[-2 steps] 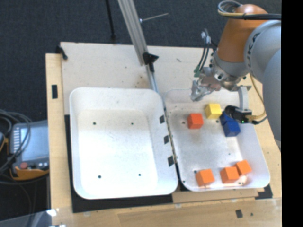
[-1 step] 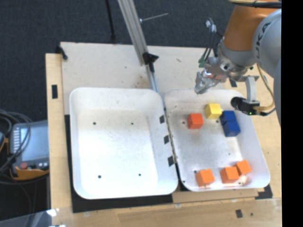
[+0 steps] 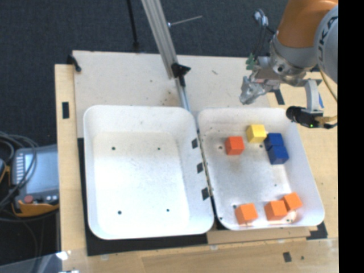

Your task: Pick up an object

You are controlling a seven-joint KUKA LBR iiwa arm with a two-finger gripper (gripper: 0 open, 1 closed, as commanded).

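- From the overhead camera I see the gripper (image 3: 253, 91) hanging above the bench just beyond the far rim of the right bin (image 3: 310, 181); I cannot tell how it is set, and nothing shows in it.
- The pickable pieces all lie in that right bin: a red-orange cube (image 3: 234, 145), a yellow cube (image 3: 256, 132) and a blue block (image 3: 276, 148) form a cluster near the far side — yellow touching blue, red-orange just beside them.
- Three orange cubes sit along the near rim: one (image 3: 246, 213) apart to the left, two (image 3: 276, 210) (image 3: 292, 201) touching each other in the corner.
- An aluminium post (image 3: 162, 38) slants up from between the bins, left of the arm (image 3: 301, 24).
- The left bin (image 3: 94, 169) is speckled white — as is its neighbour.
- Both bins rest on a pale wooden bench (image 3: 125, 75); dark carpet (image 3: 57, 16) lies beyond, with a small screen and cables (image 3: 28, 178) at the left edge.
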